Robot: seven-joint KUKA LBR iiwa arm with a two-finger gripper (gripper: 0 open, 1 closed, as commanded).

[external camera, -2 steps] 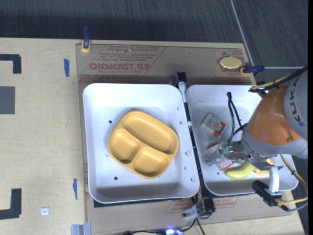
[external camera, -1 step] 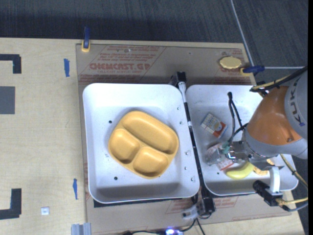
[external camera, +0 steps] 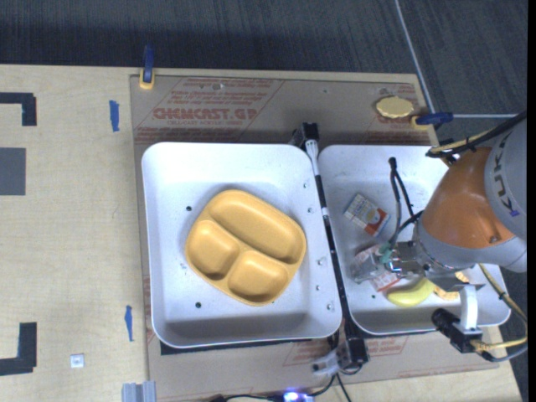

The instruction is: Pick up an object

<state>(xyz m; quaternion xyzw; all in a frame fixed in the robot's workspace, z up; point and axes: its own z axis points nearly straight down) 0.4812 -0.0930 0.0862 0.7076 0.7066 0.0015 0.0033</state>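
Observation:
In the right bin (external camera: 360, 167) several small objects lie close together. A white and orange packet (external camera: 366, 213) sits near the bin's middle. A yellow banana-shaped piece (external camera: 410, 294) rests near the front wall. Between them lies a clump of clear and green bits (external camera: 371, 264). My gripper (external camera: 397, 264) is low in this bin, right over the clump and just above the yellow piece, and the arm's orange band (external camera: 465, 212) covers much of it. Nothing can be made out held in it.
The left bin (external camera: 167, 224) holds a large yellow divided tray (external camera: 244, 245). A black bar (external camera: 322, 216) runs between the two bins. A tan disc (external camera: 394, 106) lies on the cardboard behind the right bin. Cables trail at the front right.

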